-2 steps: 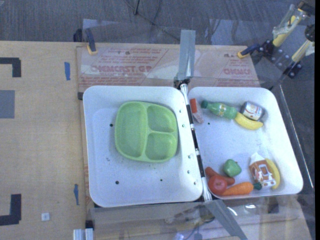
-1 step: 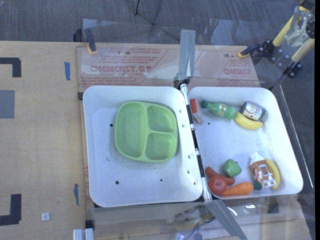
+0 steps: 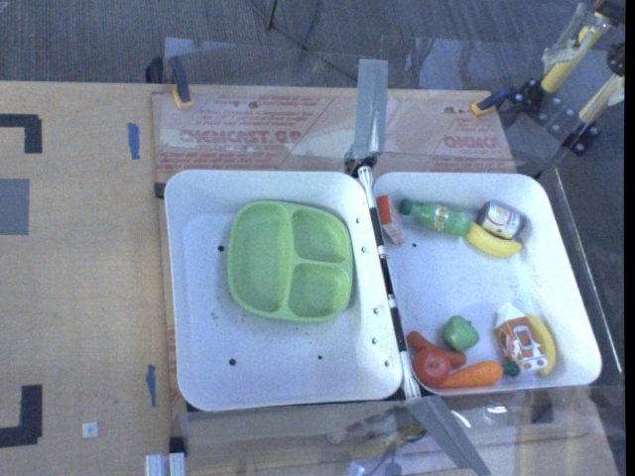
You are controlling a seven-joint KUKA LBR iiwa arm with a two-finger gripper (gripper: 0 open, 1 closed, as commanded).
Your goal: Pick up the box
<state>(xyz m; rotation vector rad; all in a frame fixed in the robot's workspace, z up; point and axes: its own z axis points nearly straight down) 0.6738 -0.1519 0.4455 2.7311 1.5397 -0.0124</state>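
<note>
A small orange and white box [image 3: 517, 342] lies in the right bin [image 3: 556, 266], near its front right corner. A yellow banana [image 3: 545, 338] rests against the box's right side. A slim red and white box [image 3: 387, 222] lies along the right bin's left wall, near the back.
The right bin also holds a green bottle [image 3: 437, 216], a metal can [image 3: 499, 219], a second banana [image 3: 493, 243], a green pepper [image 3: 459, 332], a red tomato [image 3: 433, 366] and a carrot [image 3: 474, 374]. A green divided plate [image 3: 291, 260] sits in the left bin [image 3: 198, 345].
</note>
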